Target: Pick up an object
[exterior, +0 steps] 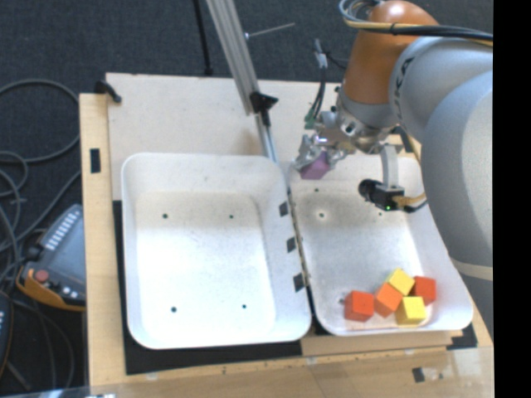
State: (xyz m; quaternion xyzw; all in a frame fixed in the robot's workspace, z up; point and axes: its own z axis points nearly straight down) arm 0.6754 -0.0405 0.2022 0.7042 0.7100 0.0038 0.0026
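Where the grey arm (448,98) reaches over the worktop's (166,114) far right, hand (319,157) above right bin's (431,247) far left corner, gripping purple block (315,168), five orange, red, yellow blocks (390,298) at near edge.

Five blocks (390,297) cluster in the right bin's (332,239) near corner; another block (314,168) sits at its far-left corner.

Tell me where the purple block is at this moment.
The purple block sits between the fingers of the hand, above the far left corner of the right bin, far from the orange, red and yellow blocks at its near end.
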